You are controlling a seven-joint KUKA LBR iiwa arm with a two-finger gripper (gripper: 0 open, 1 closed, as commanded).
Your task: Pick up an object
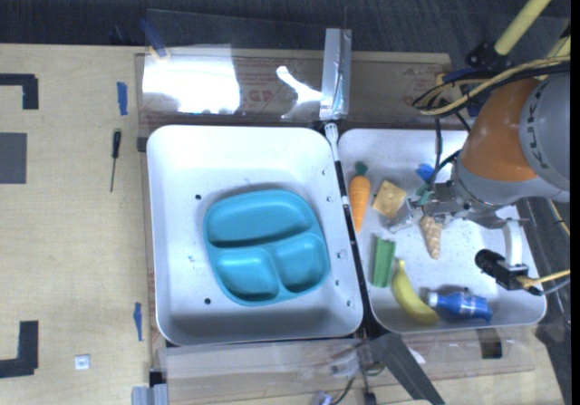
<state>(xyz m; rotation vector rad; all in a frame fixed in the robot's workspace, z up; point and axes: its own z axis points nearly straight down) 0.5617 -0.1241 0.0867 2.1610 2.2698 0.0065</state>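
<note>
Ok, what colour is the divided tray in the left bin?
Light blue. The tray shows clearly in the camera view, lying in the left bin.

Arm [535,136]: grey, rounded casing with a broad orange band [500,136] above the wrist. Metal wrist block [446,204] is grey with dark fittings. Yellow and black cables [471,86] loop beside the band. A blue fitting [426,174] sits by the wrist.

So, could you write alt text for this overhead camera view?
A grey robot arm with an orange band reaches into the right white bin, which holds an orange carrot, a green stick, a yellow banana and a blue bottle. The left white bin holds a blue divided tray.
</note>
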